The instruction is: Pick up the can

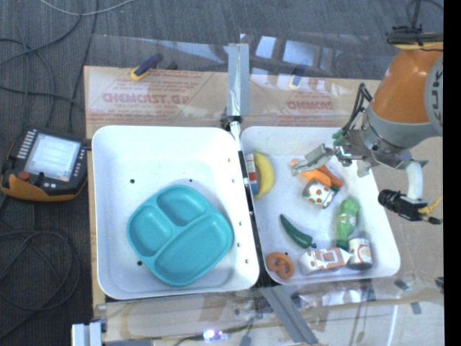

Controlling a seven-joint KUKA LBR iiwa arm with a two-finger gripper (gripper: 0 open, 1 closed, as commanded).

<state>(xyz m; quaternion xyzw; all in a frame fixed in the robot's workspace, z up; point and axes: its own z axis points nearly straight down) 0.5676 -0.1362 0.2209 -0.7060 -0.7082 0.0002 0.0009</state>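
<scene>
A small can [360, 252] with a red and white label stands in the front right corner of the right bin [385, 229]. A second short white and orange printed container [318, 193] lies tilted near the bin's middle. My gripper [325, 155] hangs over the back part of the right bin, just above an orange carrot [322, 174] and behind the printed container. It is well apart from the red and white can. Nothing shows as held in it.
The right bin also holds a banana [263, 174], a green bottle [346, 220], a green pepper [296, 231], a pretzel [279, 264] and a small box [323, 260] beside the can. A teal divided plate [181, 233] lies in the left bin [115, 157].
</scene>
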